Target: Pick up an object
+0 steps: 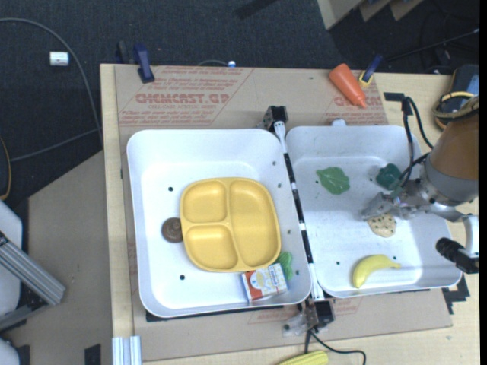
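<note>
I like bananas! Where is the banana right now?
The banana lies in the right bin, near its front edge, just below the cookie and beneath the gripper.

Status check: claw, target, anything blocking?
Claw low in right bin, over the cookie; grip state unreadable. Nothing seen held. Banana and green leaf lie apart, not blocking.

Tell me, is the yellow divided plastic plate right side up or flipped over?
Right side up: the yellow divided plastic plate shows three hollow compartments facing upward.
</note>
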Motion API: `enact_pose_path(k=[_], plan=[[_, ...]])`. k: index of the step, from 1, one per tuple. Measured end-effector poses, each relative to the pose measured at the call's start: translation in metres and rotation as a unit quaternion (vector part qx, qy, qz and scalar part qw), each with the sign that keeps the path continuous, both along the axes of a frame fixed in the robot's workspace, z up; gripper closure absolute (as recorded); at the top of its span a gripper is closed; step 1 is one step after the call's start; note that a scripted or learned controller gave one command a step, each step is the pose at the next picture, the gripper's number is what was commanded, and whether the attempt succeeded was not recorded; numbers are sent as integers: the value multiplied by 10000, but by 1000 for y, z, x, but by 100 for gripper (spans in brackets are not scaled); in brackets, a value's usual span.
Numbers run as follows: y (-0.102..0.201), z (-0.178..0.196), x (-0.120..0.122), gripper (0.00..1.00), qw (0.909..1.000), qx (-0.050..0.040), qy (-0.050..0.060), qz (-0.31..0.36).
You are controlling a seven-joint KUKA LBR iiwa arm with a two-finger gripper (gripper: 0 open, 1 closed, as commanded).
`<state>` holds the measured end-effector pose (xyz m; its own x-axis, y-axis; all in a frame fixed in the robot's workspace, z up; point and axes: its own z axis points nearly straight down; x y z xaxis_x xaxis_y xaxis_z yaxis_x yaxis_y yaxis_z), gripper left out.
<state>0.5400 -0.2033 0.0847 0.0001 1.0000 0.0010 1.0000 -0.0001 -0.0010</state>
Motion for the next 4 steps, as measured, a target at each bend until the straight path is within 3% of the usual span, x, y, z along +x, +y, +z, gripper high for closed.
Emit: enact_pose_path(k=[1,2,3,4], plan=[[-1,13,3,100,10000,-16,-48,-4],[52,93,44,100,10000,-4,-20,11],[75,91,77,100,10000,-9,-19,9],[74,91,77,0,10000,-13,-17,6]])
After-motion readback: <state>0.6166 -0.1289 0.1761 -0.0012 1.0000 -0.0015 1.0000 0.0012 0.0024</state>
